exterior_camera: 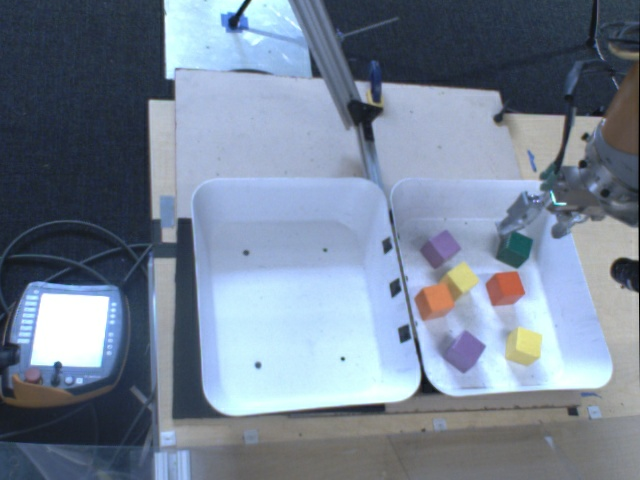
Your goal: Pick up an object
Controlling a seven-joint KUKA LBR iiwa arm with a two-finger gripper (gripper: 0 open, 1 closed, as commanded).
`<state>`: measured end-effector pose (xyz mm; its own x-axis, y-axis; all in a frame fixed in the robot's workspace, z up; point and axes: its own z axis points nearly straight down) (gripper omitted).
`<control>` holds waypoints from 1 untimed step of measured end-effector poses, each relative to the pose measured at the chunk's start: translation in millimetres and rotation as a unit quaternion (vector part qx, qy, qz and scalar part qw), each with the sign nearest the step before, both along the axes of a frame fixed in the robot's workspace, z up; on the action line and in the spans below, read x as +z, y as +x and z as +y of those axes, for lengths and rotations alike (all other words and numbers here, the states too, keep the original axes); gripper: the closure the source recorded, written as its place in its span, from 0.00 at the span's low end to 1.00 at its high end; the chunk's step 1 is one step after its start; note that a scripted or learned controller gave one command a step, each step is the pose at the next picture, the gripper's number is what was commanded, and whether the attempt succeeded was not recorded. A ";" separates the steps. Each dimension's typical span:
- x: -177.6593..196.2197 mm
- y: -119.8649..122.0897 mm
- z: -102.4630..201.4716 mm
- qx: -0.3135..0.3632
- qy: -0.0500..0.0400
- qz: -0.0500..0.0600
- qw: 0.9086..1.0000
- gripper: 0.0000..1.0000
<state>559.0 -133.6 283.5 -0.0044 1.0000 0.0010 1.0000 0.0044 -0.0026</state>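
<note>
Two white bins [300, 193] on the surface; green cube [515, 249] near right bin's far right corner, right under the gripper [540, 213]. Jaws: can't tell, open or closed.

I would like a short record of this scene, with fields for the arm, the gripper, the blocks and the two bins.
arm: enters from the right edge, over the right bin
gripper: above the green block, near the bin's far right corner
held object: none seen between the fingers
blocks in right bin: green block, two purple, two yellow, two orange
left bin: white, dark spots on its floor
outside bins: teach pendant at left
</note>
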 end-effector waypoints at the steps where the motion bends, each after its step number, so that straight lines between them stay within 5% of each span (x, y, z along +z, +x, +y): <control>1: 2.1 0.7 0.0 0.000 0.000 -0.002 1.000 0.00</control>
